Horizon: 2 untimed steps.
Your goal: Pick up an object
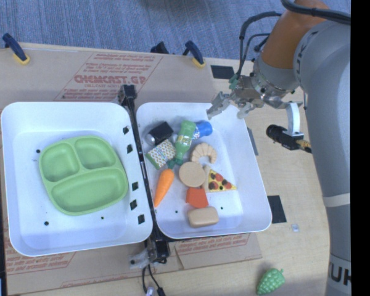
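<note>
While the arm reaches in from the right, its gripper [229, 106] hangs over the far right corner of the right bin [253, 190], its two fingers spread apart with nothing between them. Below and to its left the bin's objects lie clustered: a green bottle [185, 136] touching a blue cap-like piece [203, 128], a black block [160, 131], a green checked packet [161, 154], a toy shrimp [204, 153], a round tan cookie [192, 175], a pizza slice [219, 182], a carrot [163, 186], an orange-red block [197, 197] and a tan bread-like piece [202, 216] nearest the camera. The left bin [12, 165] holds a green divided plate [83, 174]. A green toy grape bunch [270, 281] rests on the bench outside the bins, near right. Judged from this, the step is the approach, with no object grasped yet. Next the gripper would need to come left and down over one piece; the blue piece and bottle lie closest, but they crowd each other.
</note>
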Each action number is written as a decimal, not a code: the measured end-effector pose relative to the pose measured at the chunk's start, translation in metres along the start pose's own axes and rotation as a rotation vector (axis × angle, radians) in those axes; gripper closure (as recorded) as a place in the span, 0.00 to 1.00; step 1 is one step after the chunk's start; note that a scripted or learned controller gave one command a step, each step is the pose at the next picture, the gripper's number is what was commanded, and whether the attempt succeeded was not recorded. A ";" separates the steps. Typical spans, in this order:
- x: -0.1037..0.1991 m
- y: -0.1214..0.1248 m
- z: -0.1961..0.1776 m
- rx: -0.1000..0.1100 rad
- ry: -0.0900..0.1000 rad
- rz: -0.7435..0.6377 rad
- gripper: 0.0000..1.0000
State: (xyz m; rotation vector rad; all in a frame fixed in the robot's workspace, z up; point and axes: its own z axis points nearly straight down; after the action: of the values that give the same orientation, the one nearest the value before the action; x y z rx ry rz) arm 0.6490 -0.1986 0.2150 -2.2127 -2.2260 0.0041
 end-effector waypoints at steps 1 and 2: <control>0.061 -0.011 0.108 0.002 0.000 -0.001 0.00; 0.106 -0.011 0.123 0.000 -0.002 -0.001 0.00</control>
State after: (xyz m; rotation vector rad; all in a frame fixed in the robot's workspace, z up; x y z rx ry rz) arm 0.6369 -0.0926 0.0923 -2.2125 -2.2286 0.0063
